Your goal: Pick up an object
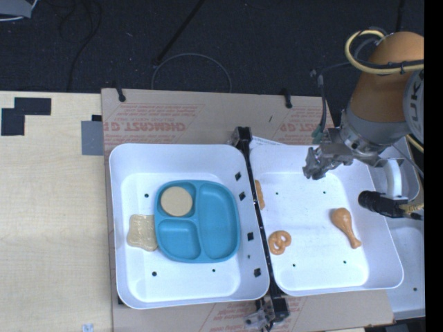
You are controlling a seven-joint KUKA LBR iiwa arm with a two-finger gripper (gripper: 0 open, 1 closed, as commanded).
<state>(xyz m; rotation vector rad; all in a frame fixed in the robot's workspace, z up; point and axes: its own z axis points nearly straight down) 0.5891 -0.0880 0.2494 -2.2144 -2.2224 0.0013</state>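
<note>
While gripper hangs over upper edge of right bin, finger state unreadable (dark, blurred). Nearest targets: drumstick right of centre, pretzel lower centre. Advice: centre over drumstick shaft, descend vertically, close across narrow width.

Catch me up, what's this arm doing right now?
The KUKA arm's pincer is over the back edge of the right bin with nothing between its fingers. In that bin lie a toy drumstick, a pretzel and a small orange piece by the divider. The left bin holds a blue divided tray with a round cracker in it and a beige piece beside it.
</note>
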